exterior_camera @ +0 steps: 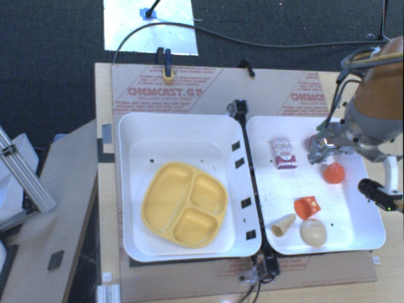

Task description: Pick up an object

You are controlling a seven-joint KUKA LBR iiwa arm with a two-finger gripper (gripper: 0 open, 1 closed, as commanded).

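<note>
Egg (313, 232) and cone (283, 224) sit nearest, at 6 o'clock in right bin (372, 232). Red wedge (307, 206) just above them. Orange ball (334, 173) toward 3 o'clock, pincer (320, 149) hovering close at ball's 11 o'clock; cannot tell its opening. Carton (285, 154) lies at 12. Yellow tray (184, 204) in left bin (136, 245). Best: centre over ball, descend straight, close gently, since ball may roll.

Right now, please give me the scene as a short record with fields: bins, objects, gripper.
left bin: yellow divided tray
right bin: red-white packet, orange ball, red piece, cone, cream egg shape
gripper: above right bin, just up-left of the orange ball
held object: none seen between the fingers
</note>
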